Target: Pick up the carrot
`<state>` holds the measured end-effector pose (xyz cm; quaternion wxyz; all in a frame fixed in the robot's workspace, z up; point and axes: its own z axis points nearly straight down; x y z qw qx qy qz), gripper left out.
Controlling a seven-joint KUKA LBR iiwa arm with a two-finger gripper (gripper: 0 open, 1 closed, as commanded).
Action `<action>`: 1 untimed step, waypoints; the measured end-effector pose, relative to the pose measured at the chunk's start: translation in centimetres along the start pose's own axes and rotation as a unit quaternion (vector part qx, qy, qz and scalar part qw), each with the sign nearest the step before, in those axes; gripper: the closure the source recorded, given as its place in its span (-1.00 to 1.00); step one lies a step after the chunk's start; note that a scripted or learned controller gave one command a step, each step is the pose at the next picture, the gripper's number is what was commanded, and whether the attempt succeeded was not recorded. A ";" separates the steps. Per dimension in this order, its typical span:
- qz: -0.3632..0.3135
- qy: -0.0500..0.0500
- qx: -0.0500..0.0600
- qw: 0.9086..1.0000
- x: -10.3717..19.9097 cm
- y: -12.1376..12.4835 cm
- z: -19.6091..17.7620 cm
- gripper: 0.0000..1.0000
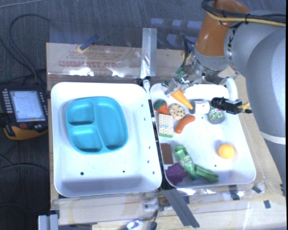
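The carrot (182,99), an orange cone, lies tilted in the upper part of the right bin (245,147), its tip pointing down and to the right. My gripper (177,84) hangs just above the carrot's thick end, at the bin's far rim, under the orange-banded wrist (216,28). The view is too small and cluttered there to show whether the gripper touches the carrot.
Close around the carrot lie a round cookie (176,110), a red sausage (185,123), a white cube (200,107) and a silver can (216,116). Lower down are an orange ball (226,151), a green bottle (182,155) and purple grapes (175,172). The left bin holds a blue divided plate (96,123).
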<state>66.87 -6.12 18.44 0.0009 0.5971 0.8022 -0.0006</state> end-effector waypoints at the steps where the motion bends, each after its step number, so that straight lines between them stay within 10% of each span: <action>1: 0.047 0.000 0.000 0.999 -2.7 -5.8 -7.0 1.00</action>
